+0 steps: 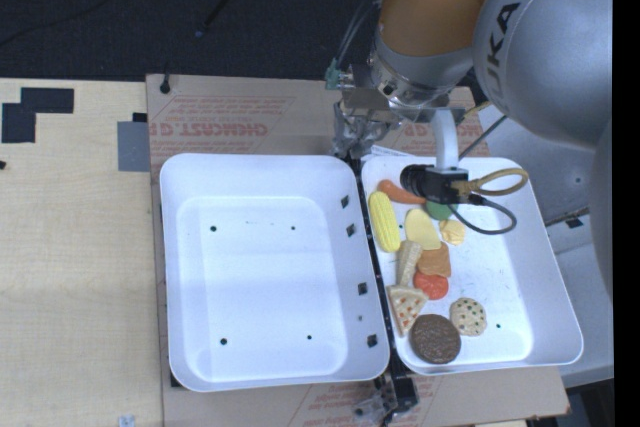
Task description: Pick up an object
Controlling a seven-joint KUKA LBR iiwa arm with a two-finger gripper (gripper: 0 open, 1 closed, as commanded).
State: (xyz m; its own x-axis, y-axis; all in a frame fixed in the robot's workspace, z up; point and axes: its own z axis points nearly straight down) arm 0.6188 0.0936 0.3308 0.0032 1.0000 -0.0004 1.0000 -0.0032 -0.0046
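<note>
At the near end of the right bin (530, 305) lies a round brown cookie (435, 338). A pale chip cookie (467, 316) sits just beside it, and a pizza slice (404, 306) lies against the bin's left wall. Behind them a red tomato piece (431, 285), a tan bread piece (434, 261) and a pale yellow piece (422, 229) crowd together. Farther back, a corn cob (384, 220) lies lengthwise along the left wall, with an orange carrot (400, 193) just past its far tip. The left bin (180, 215) sits alongside on the worktop (80, 265). The gripper (352, 140) hangs at the far rim where the two bins meet, near the carrot and corn but apart from them. Whether it is released or clenched is unclear from this angle.
</note>
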